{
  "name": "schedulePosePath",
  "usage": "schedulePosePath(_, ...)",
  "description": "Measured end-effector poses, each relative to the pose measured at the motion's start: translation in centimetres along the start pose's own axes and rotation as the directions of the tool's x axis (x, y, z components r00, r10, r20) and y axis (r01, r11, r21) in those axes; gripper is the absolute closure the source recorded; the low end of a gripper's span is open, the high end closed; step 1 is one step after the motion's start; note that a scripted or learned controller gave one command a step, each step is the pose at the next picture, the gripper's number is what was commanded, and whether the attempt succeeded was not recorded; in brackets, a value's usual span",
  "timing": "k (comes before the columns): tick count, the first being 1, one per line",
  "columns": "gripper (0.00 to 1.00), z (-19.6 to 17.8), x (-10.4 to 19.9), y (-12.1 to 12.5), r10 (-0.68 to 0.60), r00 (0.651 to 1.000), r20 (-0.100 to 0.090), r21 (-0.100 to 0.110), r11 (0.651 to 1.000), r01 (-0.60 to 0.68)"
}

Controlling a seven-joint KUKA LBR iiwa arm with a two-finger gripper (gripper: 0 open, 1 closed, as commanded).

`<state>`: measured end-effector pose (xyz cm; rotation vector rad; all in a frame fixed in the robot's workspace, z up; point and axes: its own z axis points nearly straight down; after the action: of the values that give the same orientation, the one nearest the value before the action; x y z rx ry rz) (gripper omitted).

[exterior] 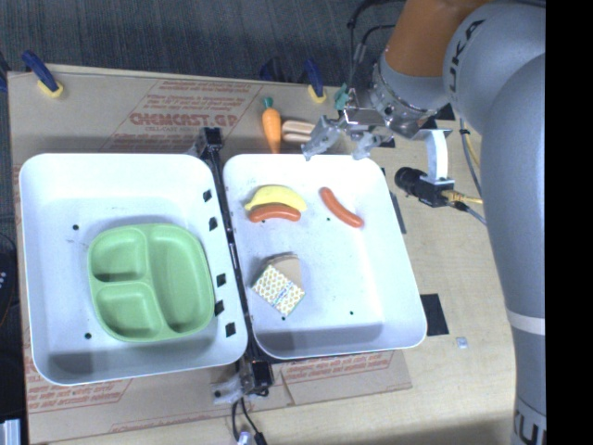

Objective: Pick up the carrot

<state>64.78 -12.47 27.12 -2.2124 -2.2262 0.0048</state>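
- Camera view, looking down at a slant on my bench: two shallow white bins sit side by side on brown cardboard printed with red lettering.
- The left bin (56, 211) holds a light green divided plate (148, 281) with three compartments, lying flat near the bin's middle.
- The right bin (394, 286) holds four things. A yellow banana (276, 196) lies near the far left corner, with a reddish sausage (274, 213) touching its near side.
- A second sausage (341, 207) lies apart from them, to the right, on a diagonal.
- Nearer to me in that bin, a small packet with a yellow and white pattern (278, 291) leans against a brown slice-shaped piece (285, 267).
- The carrot (271, 128), orange with a green top, lies outside both bins on the cardboard, just beyond the right bin's far left corner. It points roughly towards the bin, green end away.
- A tan, roll-shaped object (296, 132) lies just beside the carrot, on its right.
- My arm (491, 91) comes in from the right, its orange band at the top of the frame.
- The gripper (341, 140) hangs over the right bin's far rim, near the carrot but to its right. Its fingers are spread apart and there is nothing between them.
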Motion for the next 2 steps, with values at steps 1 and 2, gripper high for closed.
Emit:
schedulePosePath(1,0.0,8.0,3.5,0.9,0.233,0.972,-0.001,0.003,0.972,-0.233)
schedulePosePath(2,0.0,16.8,-1.7,1.2,0.444,0.896,-0.005,-0.009,0.896,-0.444)
